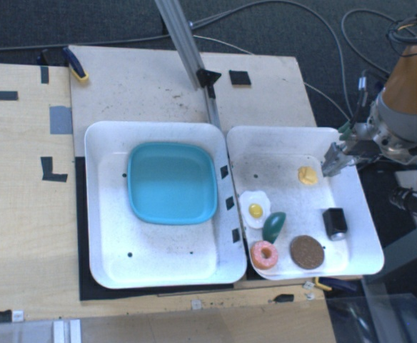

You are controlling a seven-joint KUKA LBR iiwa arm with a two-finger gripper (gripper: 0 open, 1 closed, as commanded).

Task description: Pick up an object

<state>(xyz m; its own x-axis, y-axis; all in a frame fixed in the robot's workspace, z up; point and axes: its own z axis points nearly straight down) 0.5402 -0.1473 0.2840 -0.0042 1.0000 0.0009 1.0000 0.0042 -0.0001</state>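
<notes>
**A:** Start at the far left. What do you have well away from the jaws?

**B:** You have the left bin (98, 191) on the table (23, 191), holding a blue plate (172, 182). It sits well to the left of the jaws (331, 164), across the divide between the bins.

**A:** And moving into the right bin (362, 224)?

**B:** You meet a fried-egg toy (255, 209) first, left of and below the jaws. Just beside it lies a green piece (273, 226), with a pink donut (264, 254) under both. Further right sits a brown round disc (307, 251), below the jaws. The small yellow piece (308, 175) lies just left of the jaws, very near them. A black block (335, 223) rests below them.

**A:** Are the jaws gripping anything?

**B:** You can see them low at the bin's right rim, but whether they are parted or closed I cannot tell. Nothing shows between them.
</notes>
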